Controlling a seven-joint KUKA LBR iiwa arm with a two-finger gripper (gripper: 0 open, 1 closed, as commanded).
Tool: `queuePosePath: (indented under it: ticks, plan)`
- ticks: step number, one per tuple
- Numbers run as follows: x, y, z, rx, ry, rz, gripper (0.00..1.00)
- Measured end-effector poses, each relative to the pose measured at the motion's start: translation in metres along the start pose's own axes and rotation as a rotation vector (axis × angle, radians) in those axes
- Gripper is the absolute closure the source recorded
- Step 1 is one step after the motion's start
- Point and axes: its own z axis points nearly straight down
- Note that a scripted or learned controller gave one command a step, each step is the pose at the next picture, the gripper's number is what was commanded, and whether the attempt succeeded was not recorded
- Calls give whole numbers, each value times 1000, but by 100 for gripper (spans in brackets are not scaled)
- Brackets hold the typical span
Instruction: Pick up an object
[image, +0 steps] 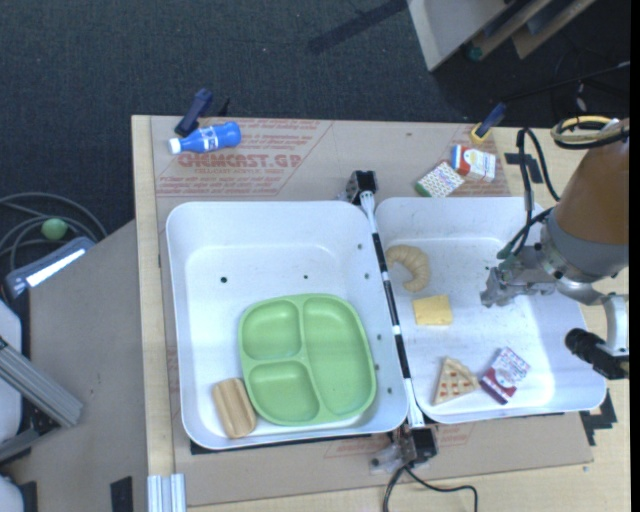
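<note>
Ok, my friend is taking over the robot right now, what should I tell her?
Gripper: low in the right bin, nothing seen between its fingers; open or shut is unclear.
Right bin: croissant, cheese square, pizza slice, small red packet.
Left bin: green divided plate, bread piece beside it.
Done: nothing picked up yet.
Left: grab one; the cheese square looks closest.

Your bench (300, 160) is a tan board with faint red lettering, standing on dark blue-grey carpet (150, 60). At your left edge, grey cables (30, 225) coil on the floor beside a pale metal rail (40, 385). At the top right, a light wooden unit (500, 30) stands on the carpet. Lighting is even, without hard shadows.
</note>
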Motion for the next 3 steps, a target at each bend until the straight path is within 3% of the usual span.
queuePosePath:
  ticks: [1, 2, 3]
  plan:
    - [62, 45, -41, 0, 2, -2, 100]
    - [62, 45, -41, 0, 1, -1, 0]
    - [43, 37, 31, 3, 1, 0, 0]
